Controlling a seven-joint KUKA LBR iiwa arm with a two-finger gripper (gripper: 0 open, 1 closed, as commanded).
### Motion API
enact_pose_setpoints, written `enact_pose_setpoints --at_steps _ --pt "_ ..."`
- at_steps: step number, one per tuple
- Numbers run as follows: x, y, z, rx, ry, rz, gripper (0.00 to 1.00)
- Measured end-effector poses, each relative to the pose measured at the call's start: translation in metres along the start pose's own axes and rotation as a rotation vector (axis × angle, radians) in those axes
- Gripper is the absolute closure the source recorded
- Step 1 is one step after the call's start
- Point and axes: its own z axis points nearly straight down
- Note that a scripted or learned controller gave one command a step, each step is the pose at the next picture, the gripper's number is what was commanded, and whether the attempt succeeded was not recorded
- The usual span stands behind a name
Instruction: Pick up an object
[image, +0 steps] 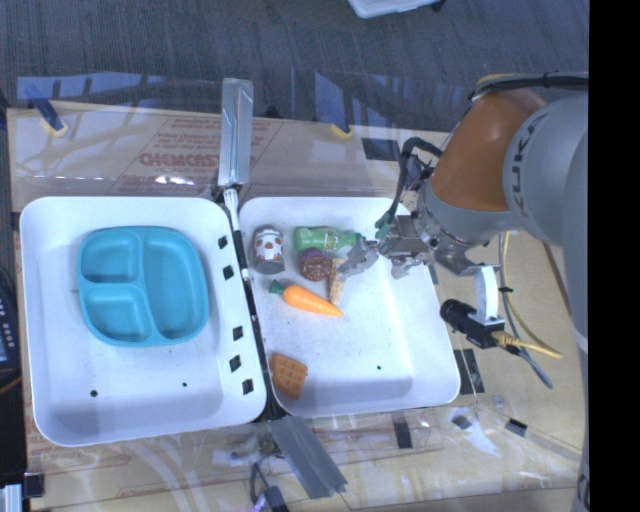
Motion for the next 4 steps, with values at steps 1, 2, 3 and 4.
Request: enact_pose_setpoints --at_steps 1,2,3,4 --pt "0.047 0.028 0.126 -0.012 -0.003 0.008 0.0" --pt "0.049 0.03 0.114 -0.016 0.001 0.003 1.0" --pt "0.049 0.03 0.114 -0.015 0.001 0.003 0.0" --pt "0.045 -0.028 0.133 0.0 0.0 0.011 0.0"
